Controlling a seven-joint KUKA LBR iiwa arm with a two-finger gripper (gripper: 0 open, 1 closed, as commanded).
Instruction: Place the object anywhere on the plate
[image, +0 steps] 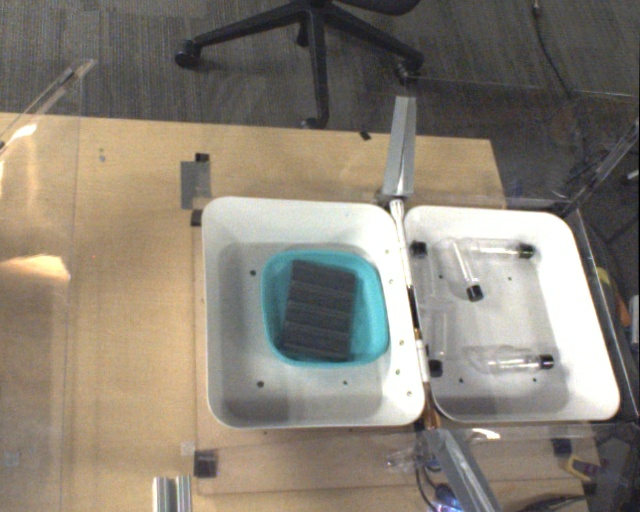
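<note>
A teal plate (372, 300) lies in the left white bin (230, 330), near its middle. On the plate rests a dark grey ridged rectangular object (319, 307), lying flat and well inside the plate's rim.
The right white bin (570, 390) holds three clear tubes with black caps: one (461, 271) slanted at upper left, one (495, 249) along the top, one (510, 361) near the bottom. A metal post (400, 150) stands behind the seam between the bins. An office chair base (315, 40) is beyond the bench.
</note>
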